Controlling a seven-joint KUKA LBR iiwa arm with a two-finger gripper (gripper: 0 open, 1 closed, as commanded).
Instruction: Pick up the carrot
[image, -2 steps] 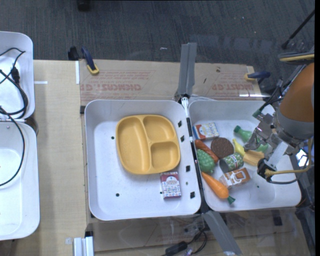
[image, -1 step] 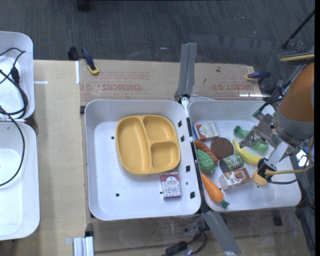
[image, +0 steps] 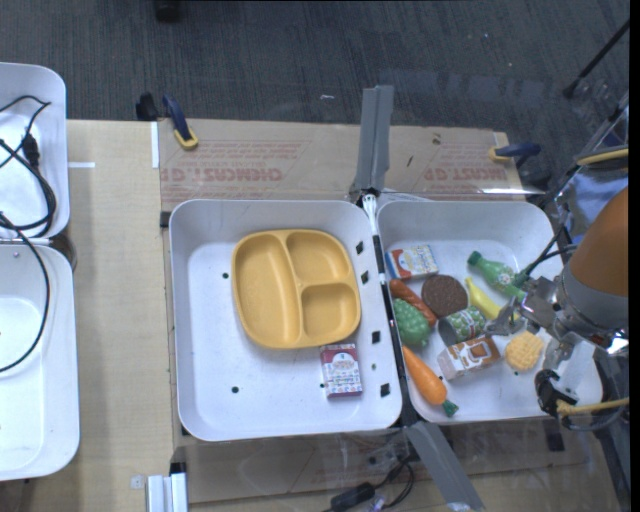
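One carrot (image: 424, 376) lies in the right bin (image: 520, 214), lower left part, near the divider. Its long axis runs diagonally, orange tip toward the frame's upper left, green stem end toward the lower right. The gripper (image: 528, 318) hovers right of centre; whether it is open cannot be told. One yellow plate (image: 296, 288) and one small carton (image: 341, 371) sit in the left bin (image: 200, 330).

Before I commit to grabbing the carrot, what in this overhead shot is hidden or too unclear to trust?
- End effector, camera view: small and tangled with cables; finger state unreadable.
- Grey arm with orange band: cut off by the right edge.
- Orange plastic carrot: leafy tip lies at the white right bin's front wall; clearance unclear.
- Small red carton in the left bin: label too small to read.
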